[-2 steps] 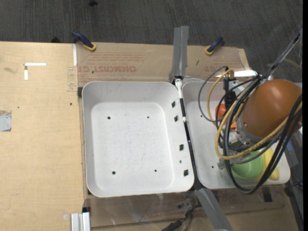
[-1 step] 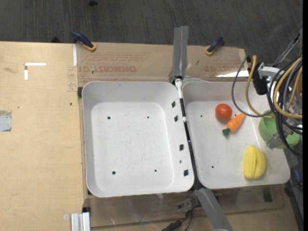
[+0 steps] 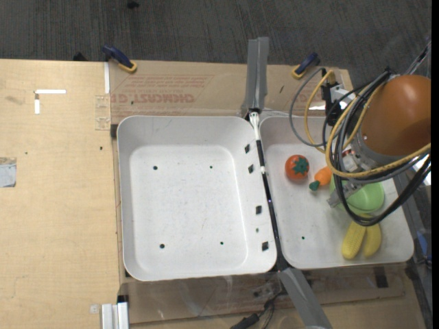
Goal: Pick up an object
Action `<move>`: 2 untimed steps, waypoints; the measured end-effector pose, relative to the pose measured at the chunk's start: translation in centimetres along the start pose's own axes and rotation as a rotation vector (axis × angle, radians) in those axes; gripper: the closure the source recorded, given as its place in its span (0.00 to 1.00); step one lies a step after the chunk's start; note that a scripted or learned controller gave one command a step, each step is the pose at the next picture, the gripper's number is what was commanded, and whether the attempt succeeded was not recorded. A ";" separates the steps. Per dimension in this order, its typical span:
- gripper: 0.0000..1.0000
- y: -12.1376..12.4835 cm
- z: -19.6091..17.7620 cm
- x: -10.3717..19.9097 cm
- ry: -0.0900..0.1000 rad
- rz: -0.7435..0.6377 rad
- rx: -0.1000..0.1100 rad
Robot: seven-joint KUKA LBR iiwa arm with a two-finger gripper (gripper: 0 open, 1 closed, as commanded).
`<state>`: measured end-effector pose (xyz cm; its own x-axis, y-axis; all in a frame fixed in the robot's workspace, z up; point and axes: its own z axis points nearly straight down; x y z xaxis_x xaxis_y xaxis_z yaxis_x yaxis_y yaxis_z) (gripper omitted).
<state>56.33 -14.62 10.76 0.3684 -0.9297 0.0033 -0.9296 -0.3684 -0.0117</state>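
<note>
— Where do we see the objects?

— All in the right bin [image 3: 302, 249]. A tomato [image 3: 297, 167] lies near its middle, a small carrot [image 3: 321, 179] just beside it, a green apple [image 3: 365, 199] toward the bin's right edge, and a banana [image 3: 361, 240] near the bin's front right corner.

— And the claw?

— We see the arm [image 3: 401, 115] hanging over the right bin, cables looped round it. The claw [image 3: 341, 192] sits low between carrot and apple, mostly hidden; we cannot tell its state.

— The left bin [image 3: 130, 204]?

— It sits beside it on the desk [image 3: 55, 184].
</note>
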 end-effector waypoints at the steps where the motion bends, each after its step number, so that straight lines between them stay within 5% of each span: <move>1: 1.00 4.2 0.5 -6.8 0.009 0.286 0.016; 2: 1.00 3.1 -21.9 0.8 -0.008 0.183 -0.012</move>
<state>53.49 -16.50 32.62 0.1929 -0.9812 -0.0057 -0.9812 -0.1929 0.0003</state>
